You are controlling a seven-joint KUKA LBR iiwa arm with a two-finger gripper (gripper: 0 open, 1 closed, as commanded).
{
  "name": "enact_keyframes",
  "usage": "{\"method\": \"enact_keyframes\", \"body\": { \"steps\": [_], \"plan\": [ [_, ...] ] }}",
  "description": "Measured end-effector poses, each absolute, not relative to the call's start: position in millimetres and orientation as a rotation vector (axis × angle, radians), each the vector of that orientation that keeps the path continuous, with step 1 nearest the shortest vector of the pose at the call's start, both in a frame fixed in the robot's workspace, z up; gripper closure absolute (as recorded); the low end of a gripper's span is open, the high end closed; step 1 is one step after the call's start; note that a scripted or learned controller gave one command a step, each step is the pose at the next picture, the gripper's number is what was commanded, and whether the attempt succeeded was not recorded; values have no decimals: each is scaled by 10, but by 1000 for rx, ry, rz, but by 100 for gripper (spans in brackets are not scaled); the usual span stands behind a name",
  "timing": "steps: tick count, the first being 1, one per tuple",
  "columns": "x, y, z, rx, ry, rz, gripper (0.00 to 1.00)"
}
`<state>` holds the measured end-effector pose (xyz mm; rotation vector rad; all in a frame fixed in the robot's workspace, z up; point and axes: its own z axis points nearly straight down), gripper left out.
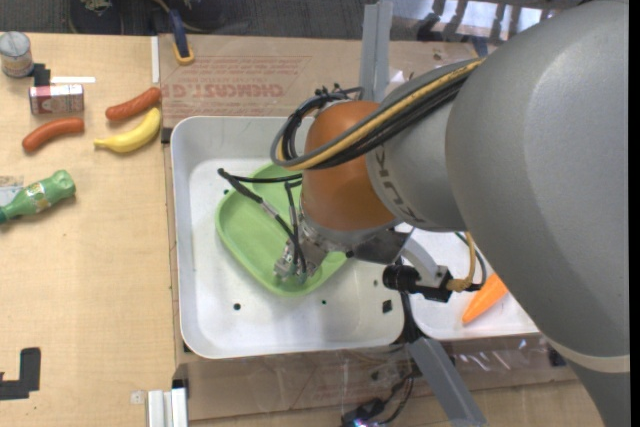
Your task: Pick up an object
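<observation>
One fixed overhead camera slants onto the bins (190, 245).

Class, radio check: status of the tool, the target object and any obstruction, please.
Tool down on green dish in left bin. Grasp unconfirmed. Arm covers part of dish. Carrot in right bin.

You get bright, even overhead light, soft shadows in the white bin (200, 245), and slightly soft focus.

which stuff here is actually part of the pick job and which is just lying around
In the job:
gripper, down on the green plate
green plate in the left bin
orange carrot in the right bin

Lying about on the bench:
banana
two sausages
green bottle
small carton
</observation>
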<state>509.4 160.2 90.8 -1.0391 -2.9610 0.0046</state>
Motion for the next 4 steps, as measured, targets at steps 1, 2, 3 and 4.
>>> {"method": "enact_keyframes", "body": {
  "steps": [1, 2, 3, 4],
  "plan": [
    [5360, 1994, 2126, -1776, -2589, 14, 100],
    [4773, 2137, 1791, -1243, -2879, 13, 100],
    [5286, 2013, 3922, -1180, -2913, 3, 100],
    [4937, 2240, 2401, -1111, -2938, 5, 100]
  ]
}}
